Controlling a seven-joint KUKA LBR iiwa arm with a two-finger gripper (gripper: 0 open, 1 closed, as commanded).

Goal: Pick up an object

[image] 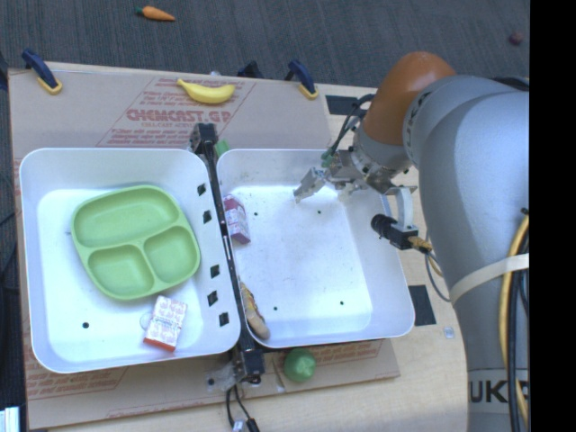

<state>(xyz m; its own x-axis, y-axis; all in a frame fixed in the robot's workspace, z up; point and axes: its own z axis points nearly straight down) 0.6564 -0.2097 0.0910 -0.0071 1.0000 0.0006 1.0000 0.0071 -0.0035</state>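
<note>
Grey gripper (pixel 310 185) hangs over right bin's (pixel 387 309) far edge; finger state indiscernible. Pink packet (pixel 236 218) lies left of it, against the divider, apart. Bare floor between them.

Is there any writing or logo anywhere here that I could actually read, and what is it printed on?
"CHEMCAST GP", in red on the brown cardboard sheet behind the bins; the smaller red lines under it are too blurred to read.
"UK", white letters cut off at the edge, low on the grey arm.
The red and white packet in the left bin carries print too small to read.
</note>
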